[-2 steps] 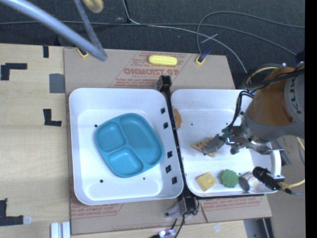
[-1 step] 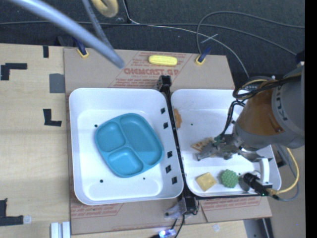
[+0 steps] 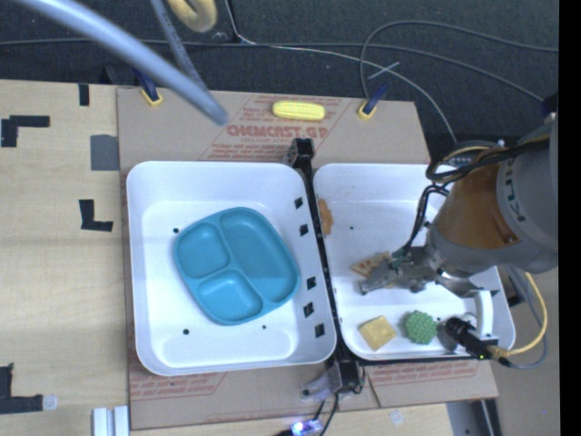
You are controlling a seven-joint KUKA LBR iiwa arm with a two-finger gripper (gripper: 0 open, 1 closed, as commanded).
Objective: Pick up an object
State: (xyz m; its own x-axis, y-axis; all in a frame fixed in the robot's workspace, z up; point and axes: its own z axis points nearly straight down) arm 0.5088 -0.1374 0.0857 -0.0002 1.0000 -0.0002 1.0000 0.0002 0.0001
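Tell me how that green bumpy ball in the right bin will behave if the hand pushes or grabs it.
The green ball looks round, so a push would probably roll it. Its knobbly surface should give some grip, and it seems small and light. It lies near the bin wall, which could crowd a grasp.

- The left bin (image 3: 145, 243) holds a blue divided plate (image 3: 236, 263).
- In the right bin (image 3: 381, 182), the claw (image 3: 370, 282) is low beside a small brown piece (image 3: 366, 266).
- A tan block (image 3: 376, 331) and a green ball (image 3: 418, 327) lie near the front wall.
- A yellow item (image 3: 298, 111) rests on the cardboard (image 3: 254, 130) behind the bins.
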